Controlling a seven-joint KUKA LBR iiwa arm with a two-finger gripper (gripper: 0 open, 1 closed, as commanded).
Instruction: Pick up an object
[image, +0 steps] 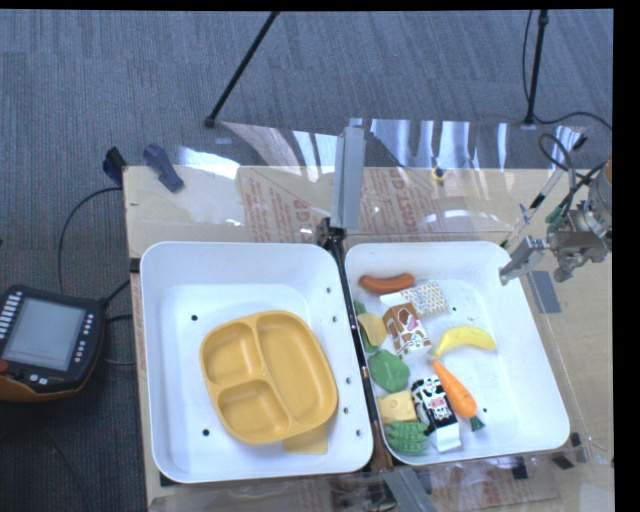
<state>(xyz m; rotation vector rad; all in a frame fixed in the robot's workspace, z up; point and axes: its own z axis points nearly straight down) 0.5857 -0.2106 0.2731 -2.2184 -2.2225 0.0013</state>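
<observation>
The right bin (520, 400) holds several toy foods. Among them are a red-brown sausage (386, 282), a yellow banana (466, 340), an orange carrot (457, 390), a brown-and-white carton (405, 330), a cow-patterned carton (436, 406), a green leafy piece (390, 370) and a green pea pod (407, 436). My gripper (550, 258) hangs above the bin's far right corner, over its rim and well right of the food. It is open, with nothing between its fingers.
The left bin (170, 300) carries a yellow divided plate (268, 375). A grey post (348, 180) rises behind the seam between the bins. Clear panels stand along the back. A teach pendant (45, 340) lies on the floor at left.
</observation>
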